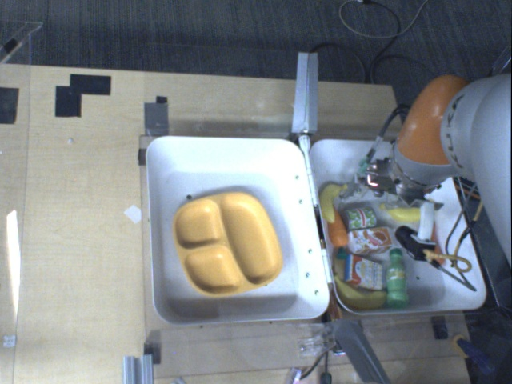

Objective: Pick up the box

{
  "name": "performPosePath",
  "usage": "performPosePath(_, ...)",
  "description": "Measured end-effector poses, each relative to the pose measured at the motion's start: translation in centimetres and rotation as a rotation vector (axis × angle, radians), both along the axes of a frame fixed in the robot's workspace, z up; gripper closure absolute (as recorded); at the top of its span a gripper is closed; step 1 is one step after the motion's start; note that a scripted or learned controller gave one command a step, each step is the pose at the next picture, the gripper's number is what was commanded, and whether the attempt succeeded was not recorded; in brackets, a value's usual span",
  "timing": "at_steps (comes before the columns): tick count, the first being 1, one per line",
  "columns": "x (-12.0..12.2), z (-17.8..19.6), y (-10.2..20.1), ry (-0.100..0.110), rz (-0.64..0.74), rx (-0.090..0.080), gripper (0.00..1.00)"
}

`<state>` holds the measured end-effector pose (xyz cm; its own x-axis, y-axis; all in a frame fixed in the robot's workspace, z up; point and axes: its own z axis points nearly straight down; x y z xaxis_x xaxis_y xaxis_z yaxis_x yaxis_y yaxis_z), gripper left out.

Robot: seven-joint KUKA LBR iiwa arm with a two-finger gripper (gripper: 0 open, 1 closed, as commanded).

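White plastic forms both bins. The box [367,273] lies near the front edge of the right bin [456,294], crowded by a green bottle [395,278] and a banana [360,298], which limits approach room. The gripper [376,174] hangs over the bin's back edge; its opening cannot be judged.

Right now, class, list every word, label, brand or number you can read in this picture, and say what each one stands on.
None can be read.
Upper box: green and red print, too blurred.
Lower box: red and white print, too blurred.
Green bottle: label too small.
Black patches on the bench: plain shapes, no text.
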<state>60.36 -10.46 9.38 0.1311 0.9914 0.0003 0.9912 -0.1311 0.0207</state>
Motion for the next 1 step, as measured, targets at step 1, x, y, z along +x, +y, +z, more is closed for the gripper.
performPosePath(1,6.39,-0.19,1.44,0.032,-0.076,-0.003,0.00)
